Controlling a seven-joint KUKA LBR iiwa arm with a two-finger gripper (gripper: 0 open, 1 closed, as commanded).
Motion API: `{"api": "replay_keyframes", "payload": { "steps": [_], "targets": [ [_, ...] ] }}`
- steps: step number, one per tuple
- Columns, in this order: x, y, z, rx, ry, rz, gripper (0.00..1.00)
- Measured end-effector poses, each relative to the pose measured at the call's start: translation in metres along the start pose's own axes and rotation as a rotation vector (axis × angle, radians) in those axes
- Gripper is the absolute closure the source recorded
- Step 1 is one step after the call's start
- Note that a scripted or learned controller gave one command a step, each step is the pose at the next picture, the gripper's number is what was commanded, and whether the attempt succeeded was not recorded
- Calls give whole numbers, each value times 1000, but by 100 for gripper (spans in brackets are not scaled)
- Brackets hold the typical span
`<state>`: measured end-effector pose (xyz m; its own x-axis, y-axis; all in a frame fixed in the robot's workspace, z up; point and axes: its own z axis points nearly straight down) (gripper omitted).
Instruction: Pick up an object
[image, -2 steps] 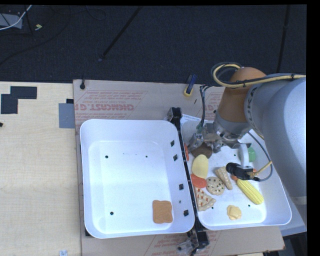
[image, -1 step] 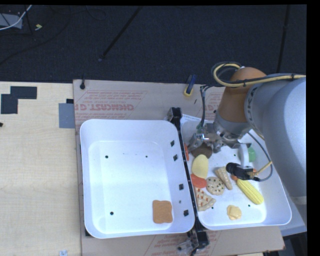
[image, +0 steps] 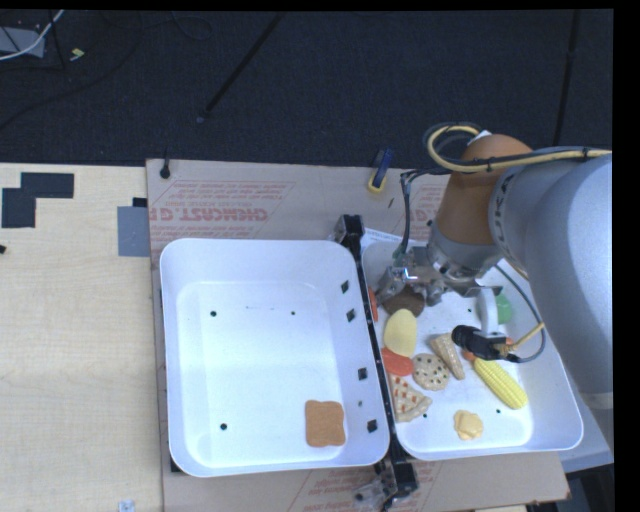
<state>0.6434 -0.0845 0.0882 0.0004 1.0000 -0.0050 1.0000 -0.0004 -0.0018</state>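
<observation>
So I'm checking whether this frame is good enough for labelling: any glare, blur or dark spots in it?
Camera view: evenly lit, fairly sharp; the left bin is bright but not blown out; the arm shades the right bin's upper part, leaving the claw murky; the corn and toast read clearly.

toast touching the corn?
Apart. The camera view shows the toast in the left bin and the corn in the right bin.
</observation>
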Motion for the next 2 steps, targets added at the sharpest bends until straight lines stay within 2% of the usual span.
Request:
{"api": "replay_keyframes", "payload": {
  "steps": [1,2],
  "targets": [
    [-1,-14,0,0,1,1,0],
    [-1,0,1,1,2,-2,0]
  ]
}}
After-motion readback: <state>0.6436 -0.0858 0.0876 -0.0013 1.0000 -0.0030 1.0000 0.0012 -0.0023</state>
